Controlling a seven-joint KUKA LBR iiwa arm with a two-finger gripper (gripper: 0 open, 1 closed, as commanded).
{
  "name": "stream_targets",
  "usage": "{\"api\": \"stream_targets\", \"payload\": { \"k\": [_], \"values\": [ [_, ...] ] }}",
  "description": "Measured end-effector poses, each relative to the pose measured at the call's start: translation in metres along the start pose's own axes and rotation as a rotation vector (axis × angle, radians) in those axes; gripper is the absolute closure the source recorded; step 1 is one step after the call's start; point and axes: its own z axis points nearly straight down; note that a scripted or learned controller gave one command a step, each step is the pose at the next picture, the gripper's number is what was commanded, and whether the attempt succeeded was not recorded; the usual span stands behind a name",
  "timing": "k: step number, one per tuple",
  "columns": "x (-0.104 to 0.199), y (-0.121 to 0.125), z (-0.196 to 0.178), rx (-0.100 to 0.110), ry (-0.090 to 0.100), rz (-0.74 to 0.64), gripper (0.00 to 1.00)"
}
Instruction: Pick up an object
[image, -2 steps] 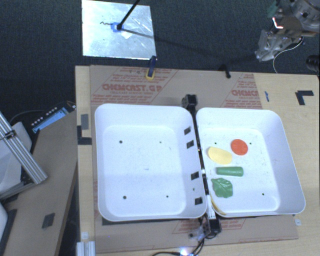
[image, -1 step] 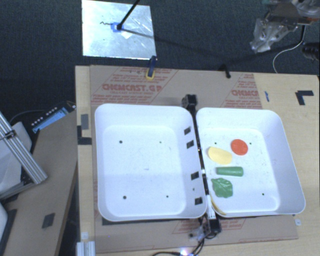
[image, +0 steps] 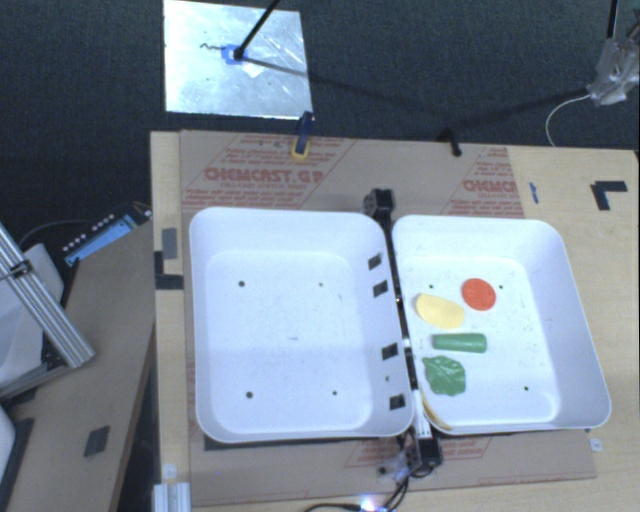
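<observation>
worktop (image: 610, 300): we see a tan surface with a printed cardboard sheet under two white bins set side by side.
left bin (image: 290, 225): we log it as the larger-looking tray, white, just small dark dots on its floor.
right bin (image: 560, 300): we find all the pickable items here, bunched in the left half of its floor, close to the shared divider.
green leafy piece (image: 444, 374): largest item, lowest of the group. We judge it thin, soft, floppy and light; it lies flat, so a pinch from above at a raised crinkle looks best.
yellow piece (image: 439, 310): rounded oval, just above the green stick. We judge it light, smooth and maybe slippery; take it across its short width.
green stick (image: 459, 342): short bar lying roughly sideways between the yellow and the leafy piece, near both. We judge it stiff and light, the easiest target; close across its narrow sides at mid-length.
red disc (image: 478, 294): round, just right of the yellow piece, a little higher. We judge it flat, low and hard to get under; grip it across its width.
pincer: we cannot tell its opening or any load from this view.
pale edge (image: 432, 414): sliver beside the divider below the leafy piece, too small for us to identify.
</observation>
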Motion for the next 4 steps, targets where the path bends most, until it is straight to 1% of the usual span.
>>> {"api": "stream_targets", "payload": {
  "k": [1, 2, 3, 4],
  "values": [
    [-0.071, 0.001, -0.009, 0.0, 0.001, -0.004, 1.0],
    [-0.057, 0.002, -0.027, -0.001, 0.003, -0.013, 1.0],
    [-0.066, 0.002, -0.026, 0.0, 0.003, -0.01, 1.0],
    [-0.066, -0.023, -0.027, 0.002, 0.004, -0.009, 1.0]
  ]
}}
